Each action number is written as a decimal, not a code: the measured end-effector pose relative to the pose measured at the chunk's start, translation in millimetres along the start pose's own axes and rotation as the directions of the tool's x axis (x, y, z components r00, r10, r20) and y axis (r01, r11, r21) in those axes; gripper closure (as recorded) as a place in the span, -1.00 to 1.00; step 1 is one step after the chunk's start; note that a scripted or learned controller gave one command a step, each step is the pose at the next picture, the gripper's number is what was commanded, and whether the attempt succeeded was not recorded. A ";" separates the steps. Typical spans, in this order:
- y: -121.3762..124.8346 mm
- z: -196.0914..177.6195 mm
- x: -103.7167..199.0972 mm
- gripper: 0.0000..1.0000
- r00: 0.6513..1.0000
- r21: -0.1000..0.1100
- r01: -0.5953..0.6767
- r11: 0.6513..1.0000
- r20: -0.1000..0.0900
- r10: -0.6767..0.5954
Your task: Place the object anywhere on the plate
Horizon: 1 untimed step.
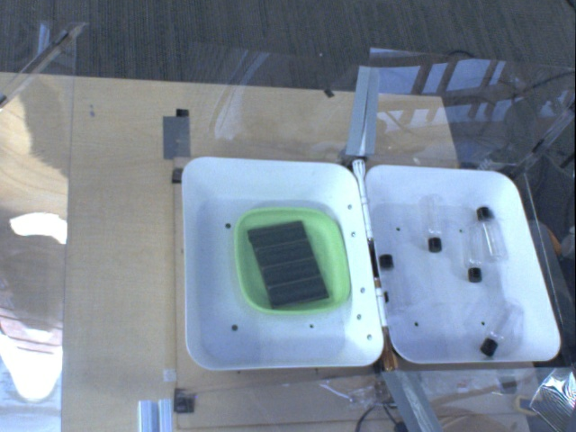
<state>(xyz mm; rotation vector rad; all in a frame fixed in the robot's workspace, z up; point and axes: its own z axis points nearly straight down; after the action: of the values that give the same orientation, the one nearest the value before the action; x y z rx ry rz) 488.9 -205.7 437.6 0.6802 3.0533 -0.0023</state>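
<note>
Two shallow white bins sit side by side on the pale wooden bench (pixel 108 241) before me, the left bin (pixel 202 331) touching the right bin (pixel 531 331) along a shared edge. Five small black pieces (pixel 435 244) lie scattered across the right bin, near a clear tube (pixel 490 238). A grey metal bar (pixel 363 120) runs back from where the bins meet, toward dark carpet (pixel 225 16).

Silvery crinkled surface (pixel 556 401), lower right corner (identity unclear)
</note>
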 end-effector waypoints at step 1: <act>0.1 -0.2 0.1 -1.00 0.997 0.000 -0.083 0.997 0.000 0.083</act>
<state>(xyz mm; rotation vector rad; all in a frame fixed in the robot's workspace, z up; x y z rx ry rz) 488.8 -205.6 437.8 0.8067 3.0224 -0.0018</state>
